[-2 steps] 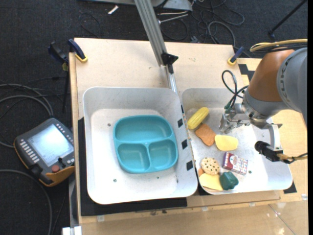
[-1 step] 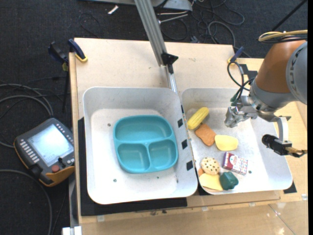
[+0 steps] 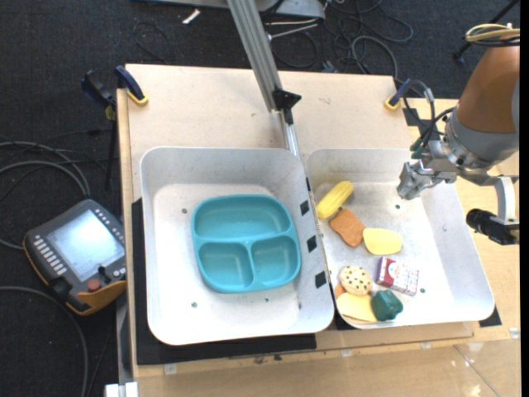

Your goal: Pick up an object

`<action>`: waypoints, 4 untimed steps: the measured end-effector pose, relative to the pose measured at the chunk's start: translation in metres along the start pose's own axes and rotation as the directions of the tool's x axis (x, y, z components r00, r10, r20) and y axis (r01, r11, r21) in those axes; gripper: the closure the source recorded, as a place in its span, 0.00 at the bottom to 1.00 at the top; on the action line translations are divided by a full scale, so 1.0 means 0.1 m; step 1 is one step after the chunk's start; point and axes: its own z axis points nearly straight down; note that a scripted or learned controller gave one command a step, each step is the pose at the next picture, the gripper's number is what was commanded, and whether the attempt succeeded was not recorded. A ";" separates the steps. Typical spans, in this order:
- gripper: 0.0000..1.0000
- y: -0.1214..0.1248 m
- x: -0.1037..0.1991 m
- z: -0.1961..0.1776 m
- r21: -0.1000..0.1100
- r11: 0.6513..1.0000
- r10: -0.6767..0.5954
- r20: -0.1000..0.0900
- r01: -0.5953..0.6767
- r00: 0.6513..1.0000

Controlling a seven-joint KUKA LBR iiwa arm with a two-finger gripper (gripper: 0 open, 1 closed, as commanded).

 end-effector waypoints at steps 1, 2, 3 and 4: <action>1.00 0.00 -0.05 -0.63 -0.001 1.000 0.000 0.000 0.000 1.000; 1.00 -0.15 0.48 -0.46 0.010 1.000 -0.005 -0.004 0.005 1.000; 1.00 -0.27 1.09 -0.46 0.009 1.000 -0.007 -0.005 0.007 1.000; 1.00 -0.46 1.52 -0.44 0.009 1.000 -0.006 -0.004 0.006 1.000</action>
